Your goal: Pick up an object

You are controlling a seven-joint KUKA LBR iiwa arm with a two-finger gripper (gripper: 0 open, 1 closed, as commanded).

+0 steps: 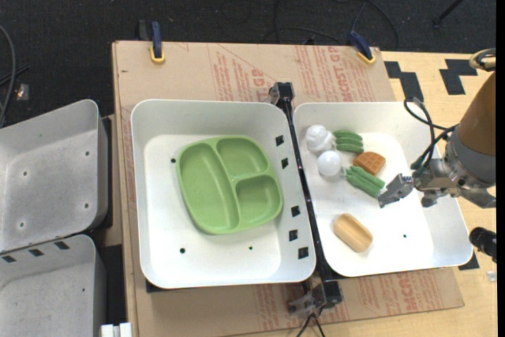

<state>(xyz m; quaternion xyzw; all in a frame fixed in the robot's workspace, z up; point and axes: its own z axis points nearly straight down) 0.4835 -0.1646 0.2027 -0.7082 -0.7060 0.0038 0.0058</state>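
In the right bin [442, 245] lie several small objects. Two white balls [318, 138] [329, 163] rest near its left wall. A green pod [348, 141] and an orange waffle-like piece [369, 162] lie beside them, and a longer green pod [364, 181] lies just below. A tan bread roll [353, 233] sits toward the front. My gripper [412, 193] hangs over the right half of this bin, open, with nothing between its fingers. Its left fingertip [391, 192] is just right of the longer green pod.
The left bin [150, 249] holds a green divided plate [230, 184]. A black divider [300, 193] runs between the two bins. A grey metal tray [47, 170] lies off the bench to the left. Cables trail along the arm on the right.
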